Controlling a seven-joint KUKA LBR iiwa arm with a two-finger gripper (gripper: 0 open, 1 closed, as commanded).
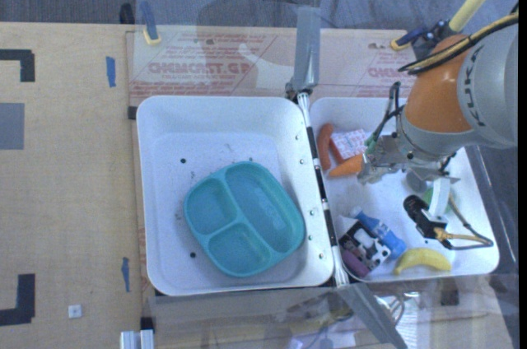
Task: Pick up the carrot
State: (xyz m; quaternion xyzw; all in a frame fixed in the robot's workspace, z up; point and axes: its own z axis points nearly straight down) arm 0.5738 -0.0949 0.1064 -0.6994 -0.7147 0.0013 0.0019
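The carrot [346, 167] is a short orange piece in the right bin [482, 236], near its left wall. My gripper [375, 165] is low in that bin, right against the carrot's right end, which it hides. The arm's orange band [436, 96] sits above it. A red sausage-like piece [327, 143] and a pink and white packet [349, 143] lie just behind the carrot and touch it.
The left bin [165, 133] holds a teal divided plate [243, 217]. At the front of the right bin are a blue and black toy [372, 236], a purple piece [356, 262] and a yellow banana [422, 260]. A wall between the bins [317, 183] runs close to the carrot.
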